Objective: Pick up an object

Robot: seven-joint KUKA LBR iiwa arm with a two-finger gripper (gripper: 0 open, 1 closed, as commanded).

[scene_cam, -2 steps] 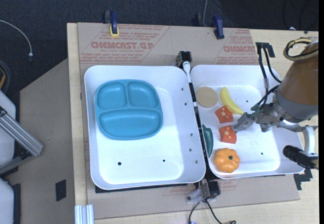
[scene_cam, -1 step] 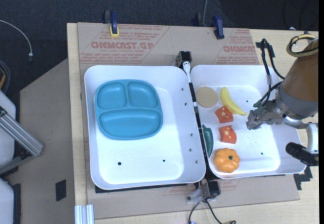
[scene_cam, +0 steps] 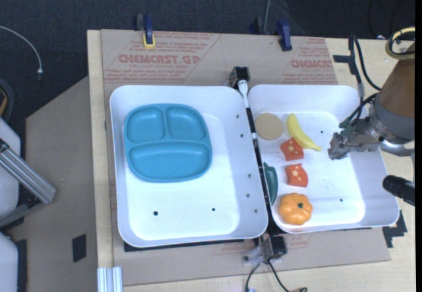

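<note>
I am working over a brown board on a bench, dark carpet lying beyond it, with two shallow white bins side by side. Nearest the camera in the right bin (scene_cam: 369,211), an orange pumpkin-like toy (scene_cam: 295,209) is sitting by the front wall, a dark green piece (scene_cam: 271,182) lying just beside it at the divider. Going back, two red pieces, the nearer one (scene_cam: 297,175) and the farther one (scene_cam: 291,149), are lying one behind the other, then a yellow banana (scene_cam: 301,132) and a tan round disc (scene_cam: 269,126). The left bin (scene_cam: 224,152) is holding a blue divided plate (scene_cam: 169,142).

My gripper (scene_cam: 337,147) is hanging over the right bin's right half, near the banana yet apart from it. I cannot tell how my jaws are standing; nothing is visibly caught in them.

The banana is my likeliest target. Its long axis is running diagonally, from the far end near the disc toward the near end on my side. To grip well, I judge I should be closing across its narrow width, centred on the middle, and descending fully before squeezing.
</note>
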